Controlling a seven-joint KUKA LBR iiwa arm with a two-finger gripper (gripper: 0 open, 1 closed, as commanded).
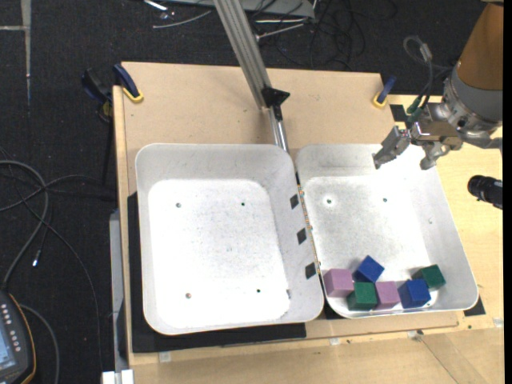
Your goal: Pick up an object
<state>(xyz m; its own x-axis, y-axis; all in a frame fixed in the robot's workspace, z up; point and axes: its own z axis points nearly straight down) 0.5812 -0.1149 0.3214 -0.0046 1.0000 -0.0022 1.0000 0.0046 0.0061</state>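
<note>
Several small cubes lie along the near edge of the right bin point(384, 214): a purple cube point(339, 282), a blue cube point(370, 268), a green cube point(365, 295), another purple cube point(389, 294), a second blue cube point(414, 292) and a second green cube point(433, 276). My gripper point(407, 154) hangs over the far edge of the right bin, well away from the cubes. Its two fingers are spread apart with nothing between them.
The left bin point(216, 238) lies beside the right one, with black clips on the shared rim. A slanted metal pole point(244, 42) crosses the back of the bench. Clamps sit at the bench's far corners.
</note>
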